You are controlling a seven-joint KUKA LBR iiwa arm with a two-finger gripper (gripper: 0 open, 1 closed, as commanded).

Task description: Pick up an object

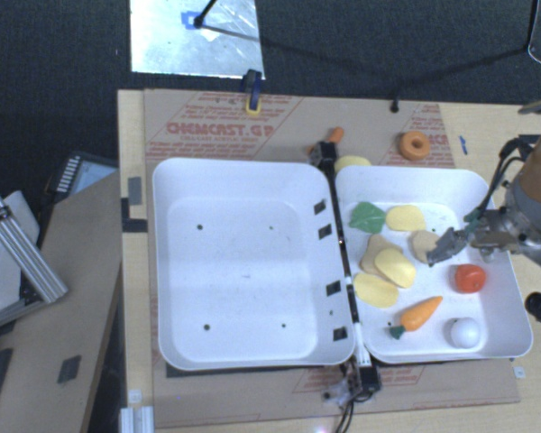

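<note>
Camera view: gripper (435,250) low over right bin (505,332), fingers' state hard to tell. Nearest target: tan piece (421,242), touching/just left of tips. Tomato (470,278) just below-right. Short reach left.

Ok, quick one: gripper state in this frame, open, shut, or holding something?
Gripper: cannot be told at this size. It sits low in the right bin, beside the tan piece; nothing visibly held.

On the table (135,269), the left bin (243,260) lay beside the right bin (505,327), which held a carrot (417,315), tomato (470,278) and ball (464,332) toward the near edge, while a doughnut (415,145) sat behind it.
</note>
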